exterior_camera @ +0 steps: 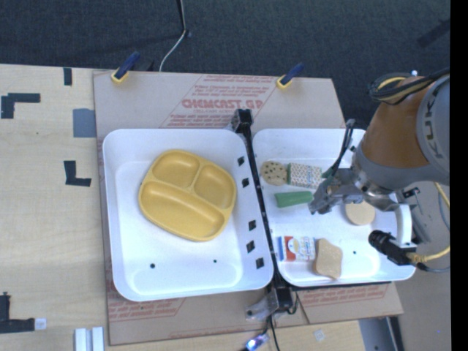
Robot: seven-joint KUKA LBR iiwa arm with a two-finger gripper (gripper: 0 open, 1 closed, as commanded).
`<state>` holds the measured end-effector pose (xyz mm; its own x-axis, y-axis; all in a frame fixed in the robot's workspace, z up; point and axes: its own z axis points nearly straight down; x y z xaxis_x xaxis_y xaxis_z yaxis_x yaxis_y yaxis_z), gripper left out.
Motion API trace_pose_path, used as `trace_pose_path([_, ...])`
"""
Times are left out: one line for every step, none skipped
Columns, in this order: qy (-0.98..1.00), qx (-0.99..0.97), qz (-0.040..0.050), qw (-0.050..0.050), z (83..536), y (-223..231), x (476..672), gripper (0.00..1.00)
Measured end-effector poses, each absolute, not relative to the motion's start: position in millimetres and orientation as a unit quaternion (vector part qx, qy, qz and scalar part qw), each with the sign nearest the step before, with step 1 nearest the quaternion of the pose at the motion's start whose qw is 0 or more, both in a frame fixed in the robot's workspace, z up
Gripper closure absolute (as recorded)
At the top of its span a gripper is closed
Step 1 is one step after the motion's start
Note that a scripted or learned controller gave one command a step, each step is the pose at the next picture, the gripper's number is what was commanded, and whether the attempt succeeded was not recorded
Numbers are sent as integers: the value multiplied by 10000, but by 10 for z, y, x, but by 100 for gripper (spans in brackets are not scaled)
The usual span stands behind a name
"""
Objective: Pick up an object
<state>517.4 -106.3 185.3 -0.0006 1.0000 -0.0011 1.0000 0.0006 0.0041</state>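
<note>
End effector (319,202): low in right bin (365,270), finger spread: cannot tell. Green block (294,197): just beside, at its 9 o'clock, long axis 3–9 (slight tilt). Nearest candidate.

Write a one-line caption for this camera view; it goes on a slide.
KUKA arm's gripper hovers by a green block in the right bin; yellow divided plate sits in the left bin.

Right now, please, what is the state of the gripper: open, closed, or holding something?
Gripper: cannot be told. It sits low in the right bin, beside the right end of the green block; no object is seen in its grasp.
</note>
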Motion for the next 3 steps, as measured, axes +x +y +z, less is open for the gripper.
trace_pose_path([7076, 7066, 4, 5, 2076, -1059, 5181, 100])
trace_pose_path([7096, 7046, 5, -10, 2121, -534, 5230, 100])
trace_pose_path([7100, 7043, 6, -9, 2233, 31, 5200, 100])
